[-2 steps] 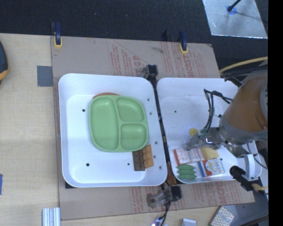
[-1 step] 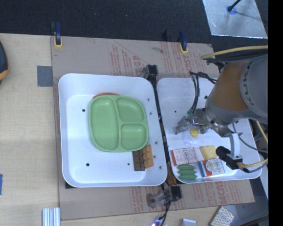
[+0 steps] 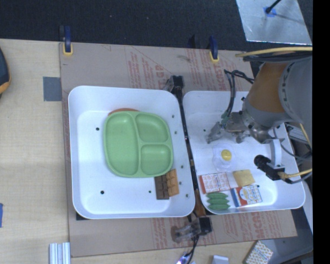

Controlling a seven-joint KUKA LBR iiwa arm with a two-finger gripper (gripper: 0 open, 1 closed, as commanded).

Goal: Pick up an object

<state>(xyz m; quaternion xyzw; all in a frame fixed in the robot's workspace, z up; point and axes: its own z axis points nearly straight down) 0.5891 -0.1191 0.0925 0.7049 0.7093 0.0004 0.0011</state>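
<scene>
End effector [image 3: 226, 135] hovering over right bin [image 3: 198, 147], fingers spread, gripping nothing | clear cup with yellow item [image 3: 224, 157] sitting just below it, mid-bin | green divided plate [image 3: 138, 144] lying in left bin [image 3: 85, 169]

— Where is the arm [image 3: 275, 95]?

— It enters from three o'clock, grey, with the orange band [image 3: 264, 84] above the wrist toward one o'clock of the picture's middle.

— And the gripper [image 3: 226, 133]?

— It sits at about nine o'clock from the wrist, pointing down and toward eight o'clock. Its two metal fingers [image 3: 214, 132] are splayed apart, one toward nine o'clock, the other toward four o'clock, with nothing between them.
</scene>
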